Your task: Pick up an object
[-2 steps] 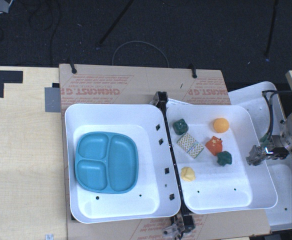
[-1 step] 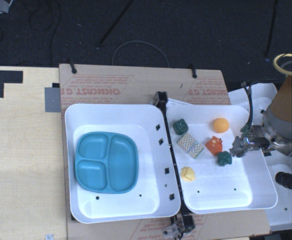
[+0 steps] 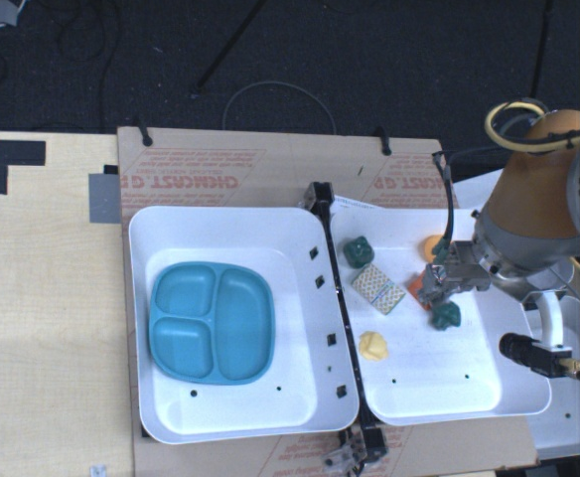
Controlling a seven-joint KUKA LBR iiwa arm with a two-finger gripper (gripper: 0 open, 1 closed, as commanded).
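On the bench, the gripper [image 3: 437, 288], grip state unclear, should centre over the right bin's [image 3: 469, 391] teal piece [image 3: 446, 315] before closing.

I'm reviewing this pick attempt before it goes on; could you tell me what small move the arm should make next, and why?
Probably a short descent straight down. The gripper sits low in the right white bin, just above the small dark green lump and beside the small orange piece. Nothing can be seen between its tips, so the pick looks unfinished, and the green lump seems the nearest target.
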